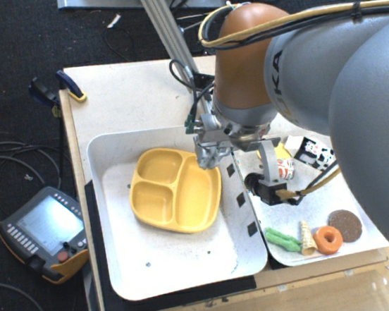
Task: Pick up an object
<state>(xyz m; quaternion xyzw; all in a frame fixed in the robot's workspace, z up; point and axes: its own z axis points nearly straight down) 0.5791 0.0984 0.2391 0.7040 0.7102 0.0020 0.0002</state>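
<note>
A yellow divided plate [174,189] lies in the left bin [122,253], tilted toward its middle. My gripper [207,156] hangs at the plate's upper right rim, close to the wall between the two bins. In the right bin [376,237] lie a green pea pod [282,240], an ice cream cone [305,237], an orange doughnut [328,238], a brown cookie [345,224], a small can [284,168] and a white die [312,150] with a yellow piece beside it.
The grey arm with its orange band [246,59] covers much of the right bin. A teach pendant [45,235] lies on the floor at left. A blue and yellow clamp [64,86] sits at the bench's far left corner.
</note>
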